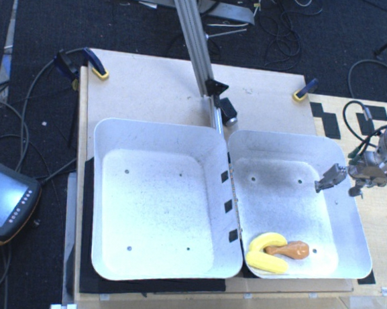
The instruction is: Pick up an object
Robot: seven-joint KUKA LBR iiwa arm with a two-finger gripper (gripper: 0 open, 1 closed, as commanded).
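Yellow banana (266, 252) and the brown drumstick-shaped toy (291, 249) touch near the front wall of the right bin (349, 218), so I fear the gripper (333, 176), fingers apart and empty, slips between them.

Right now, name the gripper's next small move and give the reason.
Probably swing toward the near edge of the right bin and line up over the yellow banana and the brown drumstick-shaped toy. The gripper hangs near the bin's right wall, well away from both objects, which lie touching at the near edge.
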